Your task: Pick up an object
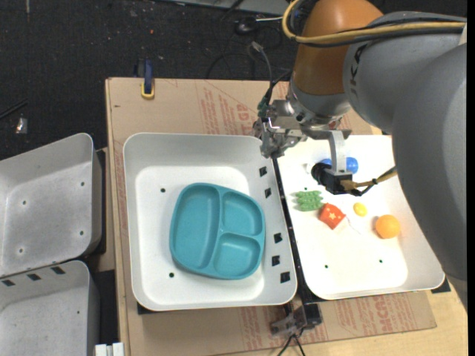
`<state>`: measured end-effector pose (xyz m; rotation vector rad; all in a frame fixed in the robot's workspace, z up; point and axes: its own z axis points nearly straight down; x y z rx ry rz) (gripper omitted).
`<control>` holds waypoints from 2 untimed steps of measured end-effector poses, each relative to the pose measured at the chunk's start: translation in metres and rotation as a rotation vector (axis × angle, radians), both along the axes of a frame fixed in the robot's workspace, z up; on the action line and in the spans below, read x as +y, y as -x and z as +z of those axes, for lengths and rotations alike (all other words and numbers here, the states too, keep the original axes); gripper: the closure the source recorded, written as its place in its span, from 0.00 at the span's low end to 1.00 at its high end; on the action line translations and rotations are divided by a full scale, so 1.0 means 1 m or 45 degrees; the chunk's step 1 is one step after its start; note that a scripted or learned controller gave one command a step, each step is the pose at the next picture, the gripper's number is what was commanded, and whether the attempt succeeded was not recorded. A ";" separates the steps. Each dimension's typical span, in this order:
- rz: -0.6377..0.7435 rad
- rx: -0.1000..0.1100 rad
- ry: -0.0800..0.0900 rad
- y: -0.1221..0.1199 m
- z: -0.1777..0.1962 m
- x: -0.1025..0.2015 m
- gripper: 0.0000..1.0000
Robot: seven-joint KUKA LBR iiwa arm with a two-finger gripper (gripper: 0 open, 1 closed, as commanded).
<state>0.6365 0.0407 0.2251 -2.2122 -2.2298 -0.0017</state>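
**A:** Where is the gripper [272, 141] relative to anything it could pick up?

**B:** It hangs over the far end of the shared wall between the left bin [148, 170] and the right bin [349, 267], near their far inner corners. Nothing lies directly under it. I cannot tell whether it is open or closed, because it is small and dark against the rim.

**A:** What is the nearest candidate?

**B:** The green piece [308, 198] in the right bin, close to the shared wall and toward the near edge from the gripper. Its longer side seems to run across the bin, from that wall toward the red block [331, 215].

**A:** Is there room around it?

**B:** It is tight on one side. The red block sits just beside it, and the wall is close on the other. The yellow piece [360, 209] and the orange ball [387, 227] lie farther toward the right edge. The ball has bare floor on most sides. A blue object [348, 165] sits toward the far edge, partly hidden by the arm's own hardware.

**A:** And the left bin?

**B:** It holds a teal plate [217, 231], flat in the middle and well apart from the walls. I judge it a poor grasp, since it is low and wide.

**A:** So what does the next move call for?

**B:** I would shift toward the near edge and a little right, and close across the green piece's short side, so the wall and the red block don't get in the way.
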 end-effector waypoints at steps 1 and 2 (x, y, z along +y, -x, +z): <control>0.000 -0.001 0.000 -0.002 -0.006 0.047 1.00; -0.006 0.000 0.002 -0.002 -0.006 0.044 0.00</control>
